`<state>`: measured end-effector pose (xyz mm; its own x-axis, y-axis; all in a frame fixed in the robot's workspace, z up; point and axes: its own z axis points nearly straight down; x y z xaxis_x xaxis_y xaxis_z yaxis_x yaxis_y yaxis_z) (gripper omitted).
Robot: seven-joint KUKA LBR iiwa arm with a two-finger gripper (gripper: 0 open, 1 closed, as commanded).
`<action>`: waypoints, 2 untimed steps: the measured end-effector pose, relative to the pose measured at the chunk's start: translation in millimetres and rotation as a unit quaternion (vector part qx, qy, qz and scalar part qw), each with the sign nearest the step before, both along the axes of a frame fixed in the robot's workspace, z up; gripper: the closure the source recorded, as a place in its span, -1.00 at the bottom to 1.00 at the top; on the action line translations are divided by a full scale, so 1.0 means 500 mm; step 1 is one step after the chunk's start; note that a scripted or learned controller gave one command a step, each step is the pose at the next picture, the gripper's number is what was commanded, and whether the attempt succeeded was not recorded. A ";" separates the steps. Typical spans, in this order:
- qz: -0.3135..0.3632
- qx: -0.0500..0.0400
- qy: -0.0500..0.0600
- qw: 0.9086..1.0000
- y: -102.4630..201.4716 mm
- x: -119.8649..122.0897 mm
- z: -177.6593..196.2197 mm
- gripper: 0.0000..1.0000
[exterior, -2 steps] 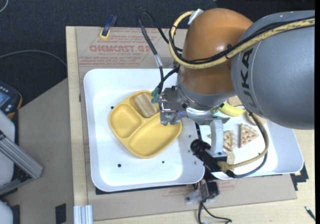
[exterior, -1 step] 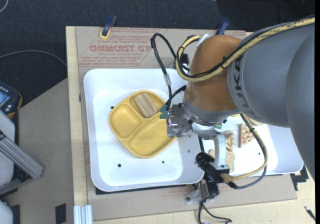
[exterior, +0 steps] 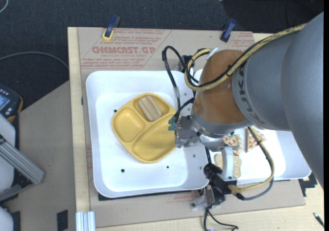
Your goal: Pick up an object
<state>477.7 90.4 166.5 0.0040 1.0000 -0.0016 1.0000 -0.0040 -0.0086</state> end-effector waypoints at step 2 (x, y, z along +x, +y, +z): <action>0.002 0.001 -0.005 1.000 0.169 0.003 0.123 1.00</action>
<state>479.2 175.1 227.8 -0.0004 1.0000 0.0008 1.0000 0.0004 0.0006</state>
